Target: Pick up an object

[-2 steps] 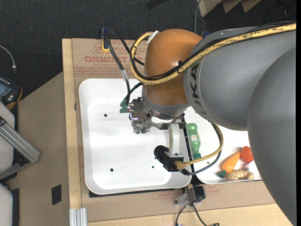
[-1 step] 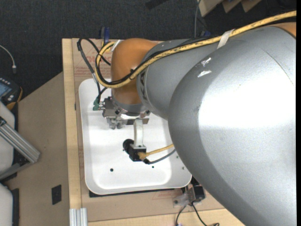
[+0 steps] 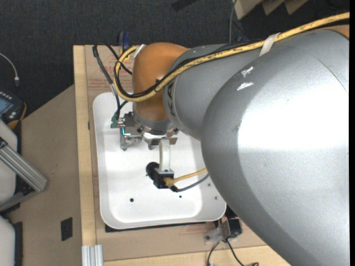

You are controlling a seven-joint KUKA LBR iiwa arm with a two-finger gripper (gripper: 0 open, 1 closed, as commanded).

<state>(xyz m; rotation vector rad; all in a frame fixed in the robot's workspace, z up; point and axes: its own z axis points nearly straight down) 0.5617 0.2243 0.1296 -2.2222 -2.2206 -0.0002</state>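
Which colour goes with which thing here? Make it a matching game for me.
Things:
1. arm
2. band
3. bin
4. bench

Colours:
A. white
B. pale wood
C. grey
D. orange

Pairs: 1-C, 2-D, 3-A, 4-B.

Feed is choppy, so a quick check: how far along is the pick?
Done: the approach looks made. The pincer hangs low over the white bin, toward its far end. In hand: no grasp can be confirmed from this angle. Left: gripping an object and lifting it out. The grey arm hides much of the bench.
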